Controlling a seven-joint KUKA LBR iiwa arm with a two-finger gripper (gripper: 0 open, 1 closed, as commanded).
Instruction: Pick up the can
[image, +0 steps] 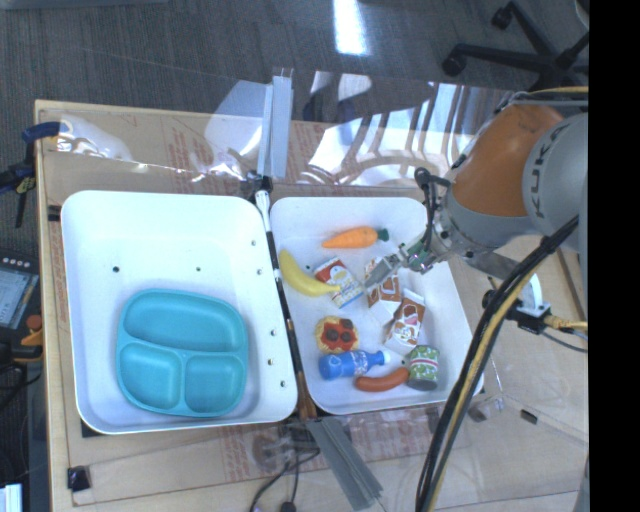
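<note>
Near the lower right corner of the right bin (300, 385): the can (423, 366), green-labelled, just beside a sausage (381, 379) and a blue bottle (351, 363). Further up, toward the middle: small cartons (405, 322), a banana (303, 277) and a carrot (353, 238), with the blue tray (183, 351) off in the left bin (150, 215). At the upper right of that heap, the pincer (417, 255), low over the cartons and well apart from the can; cannot tell whether parted or clenched, nothing seen gripped.
</note>
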